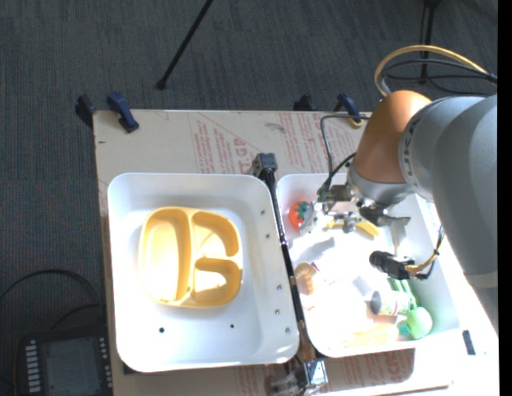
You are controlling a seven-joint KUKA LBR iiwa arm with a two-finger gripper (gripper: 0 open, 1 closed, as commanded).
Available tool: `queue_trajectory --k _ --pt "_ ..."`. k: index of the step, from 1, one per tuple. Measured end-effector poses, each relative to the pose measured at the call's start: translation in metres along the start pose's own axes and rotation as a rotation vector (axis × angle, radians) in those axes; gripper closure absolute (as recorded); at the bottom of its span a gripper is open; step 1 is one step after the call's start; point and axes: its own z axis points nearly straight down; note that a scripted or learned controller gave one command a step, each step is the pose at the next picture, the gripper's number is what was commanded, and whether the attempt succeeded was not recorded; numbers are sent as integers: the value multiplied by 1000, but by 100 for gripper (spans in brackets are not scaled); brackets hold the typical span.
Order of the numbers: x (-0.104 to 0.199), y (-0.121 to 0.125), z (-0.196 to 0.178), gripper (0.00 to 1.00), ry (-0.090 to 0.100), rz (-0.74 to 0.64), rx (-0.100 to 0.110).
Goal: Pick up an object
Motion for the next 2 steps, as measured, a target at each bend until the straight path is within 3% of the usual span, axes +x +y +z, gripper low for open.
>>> queue_trajectory --k 1,2 --pt "-2 21 10 0 -1 1 -2" --pt "-61 4 9 0 -1 5 -1"
